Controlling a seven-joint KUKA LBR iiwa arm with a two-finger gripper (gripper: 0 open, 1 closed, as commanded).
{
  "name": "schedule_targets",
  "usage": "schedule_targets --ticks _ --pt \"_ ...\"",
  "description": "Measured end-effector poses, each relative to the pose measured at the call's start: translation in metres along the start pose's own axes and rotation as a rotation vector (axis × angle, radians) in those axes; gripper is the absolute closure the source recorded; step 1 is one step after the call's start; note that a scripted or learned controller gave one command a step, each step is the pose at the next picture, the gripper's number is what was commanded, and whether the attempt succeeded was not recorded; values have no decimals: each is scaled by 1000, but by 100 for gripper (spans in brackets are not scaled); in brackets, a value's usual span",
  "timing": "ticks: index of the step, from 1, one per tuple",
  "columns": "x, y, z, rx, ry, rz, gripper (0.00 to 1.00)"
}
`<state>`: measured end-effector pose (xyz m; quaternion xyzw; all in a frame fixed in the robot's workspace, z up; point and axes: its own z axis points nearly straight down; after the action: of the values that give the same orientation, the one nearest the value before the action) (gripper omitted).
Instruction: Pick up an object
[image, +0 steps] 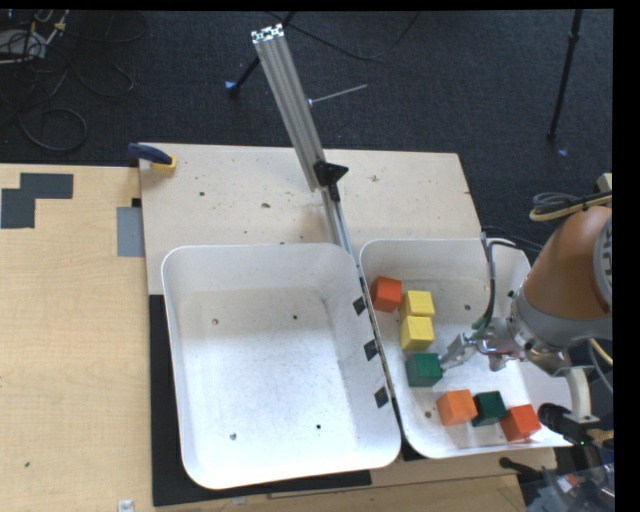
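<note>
The right bin holds seven blocks: an orange cube by the dividing wall, two yellow cubes stacked in a line just beside it, a green cube below them, and near the front rim an orange block, a dark green block and an orange-red block close together. The hand sits low in this bin, just right of the green cube; I cannot tell how far it is parted or whether it grips anything. The left bin lies alongside. A slanted aluminium rail crosses the pale tabletop; dark carpet and cables lie behind
</note>
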<state>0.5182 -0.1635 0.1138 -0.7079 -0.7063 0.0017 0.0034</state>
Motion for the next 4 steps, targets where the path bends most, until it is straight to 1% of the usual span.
schedule_targets --ticks 1,2,3,4 --pt "0 1 22 -5 -1 2 0" --pt "-1 0 12 -4 0 10 100" --pt "0 8 -34 -9 -3 -3 100" --pt "-2 1 -94 -11 -3 -3 100"
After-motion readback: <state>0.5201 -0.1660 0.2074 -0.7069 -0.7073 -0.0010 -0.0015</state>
